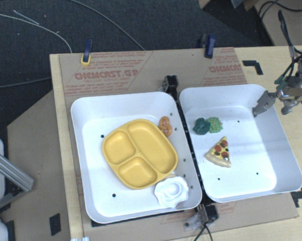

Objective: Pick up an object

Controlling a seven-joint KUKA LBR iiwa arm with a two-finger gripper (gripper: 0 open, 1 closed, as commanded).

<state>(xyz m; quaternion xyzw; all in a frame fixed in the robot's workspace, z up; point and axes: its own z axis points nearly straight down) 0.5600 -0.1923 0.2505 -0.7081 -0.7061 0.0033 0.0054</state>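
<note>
Pizza slice (pixel 219 153) near the middle of the right bin (pixel 279 180), lying flat, tip pointing to the far side. Just beyond it, toward the far left of the same bin, a green broccoli piece (pixel 207 125), close to but apart from the pizza slice.

At the right bin's far right corner, the gripper (pixel 273 102), hanging over the rim, well apart from both items. One grey finger (pixel 262 104) visible pointing down and left; impossible to tell whether spread or closed. Nothing held.

Likely step: approach, before any grasp. Next move probably calls for travelling left and nearer across the bin, lining up above one item, then descending.

Open white floor all around the pizza slice, especially to the right and near side, so plenty of room to come down. Broccoli piece closer to the bin's left wall, tighter there.

In the left bin (pixel 86 147), a yellow divided tray (pixel 139 153) in the middle, a small pretzel (pixel 165 125) at its far right edge, and a white cup (pixel 171 191) at its near right corner.
</note>
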